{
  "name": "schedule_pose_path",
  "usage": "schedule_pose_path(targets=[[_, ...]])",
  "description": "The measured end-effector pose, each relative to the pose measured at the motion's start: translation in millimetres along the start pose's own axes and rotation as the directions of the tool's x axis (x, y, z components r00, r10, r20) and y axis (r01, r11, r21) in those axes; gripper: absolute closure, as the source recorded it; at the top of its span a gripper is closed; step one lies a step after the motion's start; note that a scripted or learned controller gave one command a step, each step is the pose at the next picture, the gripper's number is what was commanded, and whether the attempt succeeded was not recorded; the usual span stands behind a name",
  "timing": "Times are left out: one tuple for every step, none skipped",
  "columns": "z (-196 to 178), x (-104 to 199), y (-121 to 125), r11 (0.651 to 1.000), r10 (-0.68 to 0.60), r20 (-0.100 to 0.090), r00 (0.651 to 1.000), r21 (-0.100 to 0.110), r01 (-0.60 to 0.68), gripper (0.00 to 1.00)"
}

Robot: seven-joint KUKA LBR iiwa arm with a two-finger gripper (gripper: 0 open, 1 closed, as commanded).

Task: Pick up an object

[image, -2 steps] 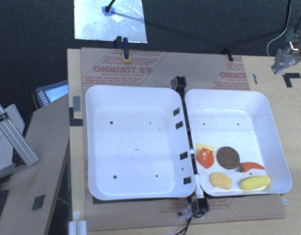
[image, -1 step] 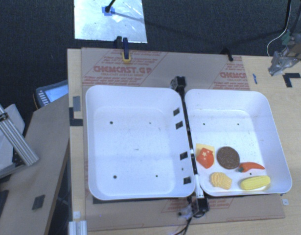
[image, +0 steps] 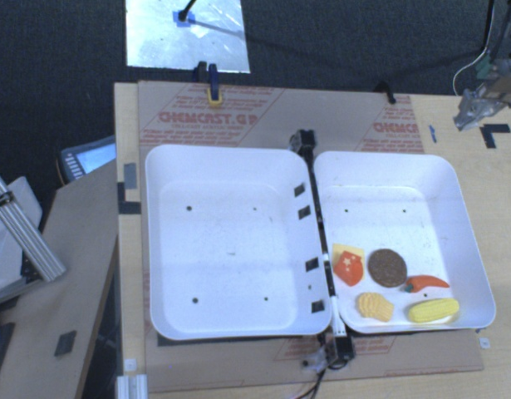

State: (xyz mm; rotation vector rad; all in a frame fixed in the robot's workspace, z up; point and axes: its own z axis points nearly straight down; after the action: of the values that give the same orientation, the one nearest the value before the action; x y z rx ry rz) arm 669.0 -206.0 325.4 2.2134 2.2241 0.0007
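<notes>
Single fixed overhead camera, slanted down on both bins (image: 230, 160), seemingly mid-distance.

Two white bins sit side by side on the bench (image: 454, 123). The right bin (image: 388, 169) has a brown cookie (image: 387, 267), a red chili (image: 427, 283), corn (image: 433, 310) and an orange slice (image: 348, 265). The tool (image: 479, 106) hangs near the top right corner.

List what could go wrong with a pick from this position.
1. The brown disc, red pepper, corn cob, orange-and-yellow piece and ridged yellow piece are clustered closely, so the fingers may well nudge a neighbour or catch two.
2. The corn cob lies close to the right bin's front wall, which might block a finger.
3. The gripper sits beyond the bin's far right corner, so a long approach could add placement error.
</notes>
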Motion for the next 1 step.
schedule_pose_path(targets=[[-12.1, 0.1, 1.0, 1.000, -0.004, 0.002, 1.000, -0.005, 0.004, 1.00]])
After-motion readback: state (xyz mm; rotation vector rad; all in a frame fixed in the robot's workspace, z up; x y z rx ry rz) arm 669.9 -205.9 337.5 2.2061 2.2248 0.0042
